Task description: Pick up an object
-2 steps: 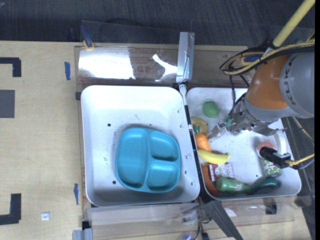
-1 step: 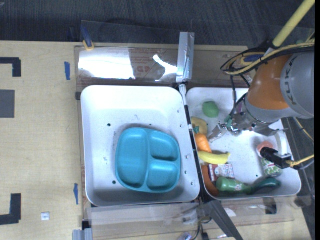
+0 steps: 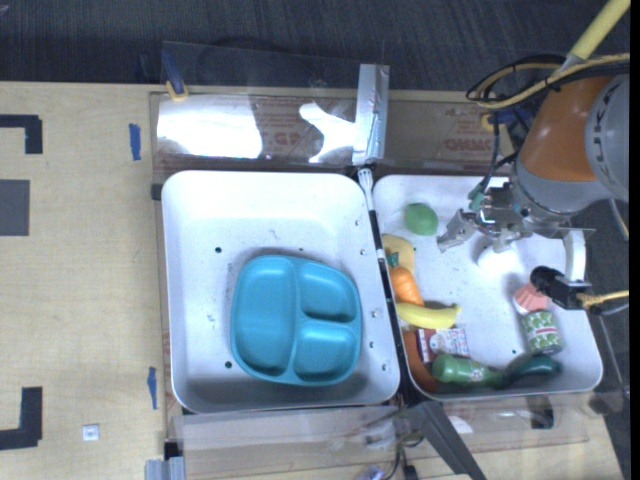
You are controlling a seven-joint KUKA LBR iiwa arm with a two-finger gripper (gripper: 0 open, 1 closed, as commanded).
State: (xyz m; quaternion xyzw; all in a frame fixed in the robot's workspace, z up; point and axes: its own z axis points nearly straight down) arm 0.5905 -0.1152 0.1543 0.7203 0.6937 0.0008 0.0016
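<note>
Green ball (image 3: 421, 218) lies just left of seemingly open, empty gripper (image 3: 478, 230).

The bench top (image 3: 70, 268) is of pale wood, like plywood, and it takes most of the view. On its left part there are some black tape marks (image 3: 28, 133), shaped like corners, and one dark grey square (image 3: 12, 208). Small pieces of blue tape (image 3: 134, 140) are stuck near the bins. Behind the bench the floor (image 3: 250, 13) is dark, with a carpet-like texture. A sheet of clear plastic (image 3: 240, 128) stands at the far side, over brown cardboard (image 3: 440, 133), and it reflects strong white light from above. A metal strip (image 3: 371, 113) stands between, also shining.
</note>
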